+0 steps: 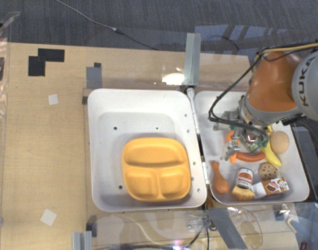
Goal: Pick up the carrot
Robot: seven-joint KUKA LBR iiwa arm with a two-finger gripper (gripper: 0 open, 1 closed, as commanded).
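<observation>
The carrot (231, 136), as far as I can read it, is the small orange piece in the right bin (203, 108), peeking out at the left side of the hand (246, 139) and mostly covered by the wrist above it; I can't be certain that sliver isn't something else. The hand hangs right over that spot, low among the items, and I cannot tell how it is set or whether anything is in it. I judge the carrot to be a light, stiff plastic toy, smooth and a bit slippery, so I would take it across the thicker middle rather than the tapered tip. Just beside it lie a red sausage (249, 157) and a banana (270, 154), with an egg (279, 141) near them; closer to the front wall sit a drumstick (219, 177), a small jar (244, 177), a cookie (266, 170) and a little carton (275, 186). That crowding leaves little room around it. The left bin (104, 113) holds a yellow divided tray (156, 168). Both bins rest on a pale wooden tabletop (39, 155), with dark carpet (148, 9) beyond.
</observation>
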